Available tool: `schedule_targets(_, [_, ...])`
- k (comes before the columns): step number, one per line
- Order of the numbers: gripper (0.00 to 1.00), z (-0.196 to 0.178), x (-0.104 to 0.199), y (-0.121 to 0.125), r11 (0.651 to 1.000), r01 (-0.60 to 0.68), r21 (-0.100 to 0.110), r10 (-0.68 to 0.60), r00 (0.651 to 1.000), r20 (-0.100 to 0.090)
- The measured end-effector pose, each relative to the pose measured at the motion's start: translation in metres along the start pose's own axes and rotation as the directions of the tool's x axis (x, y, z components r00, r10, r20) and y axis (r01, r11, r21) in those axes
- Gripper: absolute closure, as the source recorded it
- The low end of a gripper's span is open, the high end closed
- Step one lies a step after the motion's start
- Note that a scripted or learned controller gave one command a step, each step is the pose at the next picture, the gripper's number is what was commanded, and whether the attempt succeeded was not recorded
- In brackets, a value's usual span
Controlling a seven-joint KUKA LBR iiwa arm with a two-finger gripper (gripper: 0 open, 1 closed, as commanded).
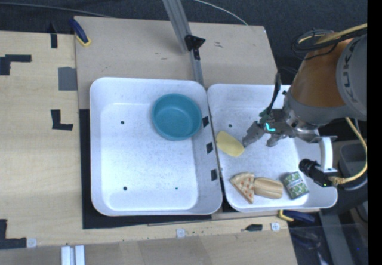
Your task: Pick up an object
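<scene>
The hand (261,133) hangs seemingly open and empty, just right of the pale yellow rounded plastic lump (230,144).

No text, brand, number or sign can be read with certainty. The grey upper housing of the arm (358,82), at the right edge of the camera view, carries a few dark letter-shaped strokes, cut off by the edge and too partial to make out as a word. The small green printed packet (295,184) in the right-hand white bin (239,98) has a light pattern on its face, too small and blurred to read. The black tape pieces (58,119) on the wooden tabletop (36,162) are plain marks, not characters.
</scene>
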State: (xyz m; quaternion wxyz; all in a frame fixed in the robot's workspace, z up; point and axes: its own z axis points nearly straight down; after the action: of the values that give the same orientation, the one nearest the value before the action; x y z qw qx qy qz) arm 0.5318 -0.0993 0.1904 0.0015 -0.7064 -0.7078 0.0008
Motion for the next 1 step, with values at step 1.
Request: schedule_targets(1, [0.0,-0.0004,0.0,0.0003,1.0,0.0,-0.001,0.0,1.0,0.0])
